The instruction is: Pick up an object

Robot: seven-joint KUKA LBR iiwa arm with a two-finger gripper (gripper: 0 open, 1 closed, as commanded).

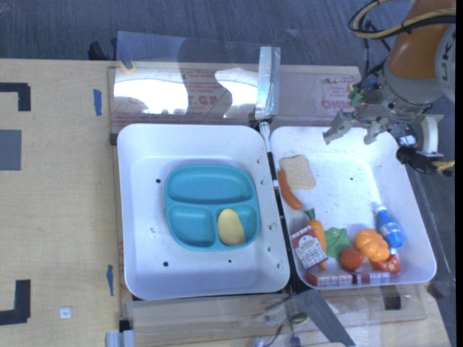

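While gripper [354,129] hovers over right bin [416,208] far edge, we see fingers spread, nothing between; toys clustered near front.

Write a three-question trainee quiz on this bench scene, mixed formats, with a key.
1. True or false: the yellow potato-shaped toy lies in the teal divided tray.
2. Which bin holds the bread slice? A) left bin B) right bin
3. Fill in: the claw hovers over the right bin's ____ edge.

Key: 1 true; 2 B; 3 far.
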